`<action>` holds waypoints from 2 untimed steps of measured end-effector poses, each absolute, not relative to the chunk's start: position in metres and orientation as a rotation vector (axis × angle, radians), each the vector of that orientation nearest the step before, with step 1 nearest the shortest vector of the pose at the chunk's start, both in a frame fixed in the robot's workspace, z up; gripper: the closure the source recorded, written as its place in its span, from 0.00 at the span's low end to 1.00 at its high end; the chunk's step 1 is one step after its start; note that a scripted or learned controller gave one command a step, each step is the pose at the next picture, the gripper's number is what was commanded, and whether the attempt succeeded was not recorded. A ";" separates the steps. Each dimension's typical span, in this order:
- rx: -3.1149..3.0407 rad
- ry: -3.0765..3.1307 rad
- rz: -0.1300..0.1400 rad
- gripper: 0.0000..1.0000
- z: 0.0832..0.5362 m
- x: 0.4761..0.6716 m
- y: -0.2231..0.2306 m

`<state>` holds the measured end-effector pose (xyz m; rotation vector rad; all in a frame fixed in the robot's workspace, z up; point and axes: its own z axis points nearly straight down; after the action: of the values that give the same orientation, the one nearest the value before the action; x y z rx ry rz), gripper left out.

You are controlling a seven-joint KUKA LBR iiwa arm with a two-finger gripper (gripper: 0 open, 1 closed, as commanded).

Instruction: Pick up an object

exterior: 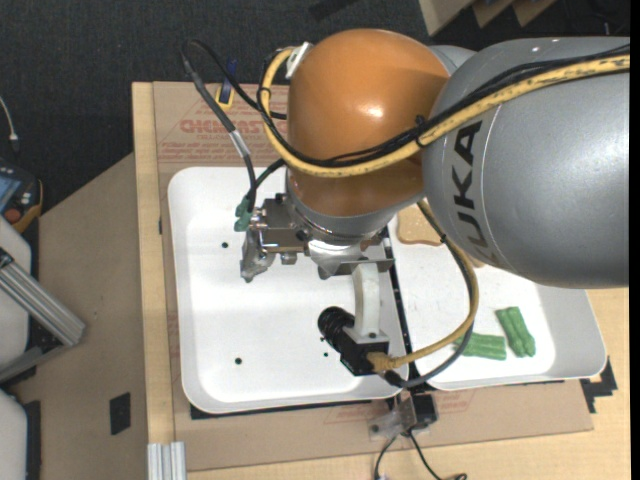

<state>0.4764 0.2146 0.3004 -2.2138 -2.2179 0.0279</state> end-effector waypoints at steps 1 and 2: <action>-2.234 -2.214 0.000 0.00 0.305 0.522 0.145; -2.221 -2.209 0.026 0.00 0.156 0.501 0.120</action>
<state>0.5009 0.1197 0.1563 -2.2205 -2.2091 0.0259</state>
